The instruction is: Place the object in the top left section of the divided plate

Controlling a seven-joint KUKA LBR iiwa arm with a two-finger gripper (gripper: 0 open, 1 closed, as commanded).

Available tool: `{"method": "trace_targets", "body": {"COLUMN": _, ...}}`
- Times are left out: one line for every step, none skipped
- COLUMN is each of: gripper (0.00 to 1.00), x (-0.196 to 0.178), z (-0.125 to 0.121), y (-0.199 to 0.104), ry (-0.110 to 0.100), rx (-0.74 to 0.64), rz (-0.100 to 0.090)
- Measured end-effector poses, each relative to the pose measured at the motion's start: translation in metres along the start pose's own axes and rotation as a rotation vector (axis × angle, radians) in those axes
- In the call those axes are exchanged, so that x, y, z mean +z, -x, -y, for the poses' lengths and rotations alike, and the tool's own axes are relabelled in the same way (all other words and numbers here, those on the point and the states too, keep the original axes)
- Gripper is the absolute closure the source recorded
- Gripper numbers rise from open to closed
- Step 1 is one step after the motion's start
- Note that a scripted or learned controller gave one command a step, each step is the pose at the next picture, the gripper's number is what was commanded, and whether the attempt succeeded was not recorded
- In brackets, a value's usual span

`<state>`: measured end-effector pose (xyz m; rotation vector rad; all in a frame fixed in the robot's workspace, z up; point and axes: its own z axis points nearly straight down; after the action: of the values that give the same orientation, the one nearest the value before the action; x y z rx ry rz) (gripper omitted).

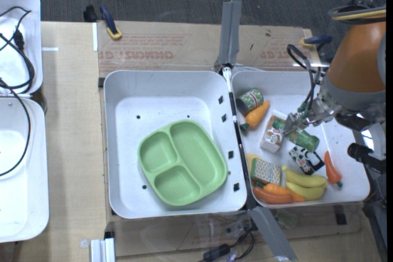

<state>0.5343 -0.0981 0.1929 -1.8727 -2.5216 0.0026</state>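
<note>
A light green divided plate (pixel 216 164) lies in the left bin (pixel 116 132), turned at a slant. Its small top left section (pixel 158 153) holds nothing. My gripper (pixel 296 121) hangs low over the right bin (pixel 350 193), just right of a white carton (pixel 272 134) and above a small green toy (pixel 307 142). The grey arm with its orange band (pixel 362 58) reaches in from the right. The wrist and cables hide how the gripper stands.
The right bin also holds a green can (pixel 252 98), a carrot (pixel 257 113), a black-and-white item (pixel 305 160), bananas (pixel 308 184), a patterned packet (pixel 266 170), an orange vegetable (pixel 275 193) and a small orange piece (pixel 332 169). A divider wall (pixel 232 126) separates the bins.
</note>
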Motion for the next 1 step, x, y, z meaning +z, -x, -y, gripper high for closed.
{"method": "trace_targets", "body": {"gripper": 1.0, "x": 0.0201, "z": -0.0151, "y": 0.0111, "ry": 0.0, "rx": -0.05, "rz": 0.001}}
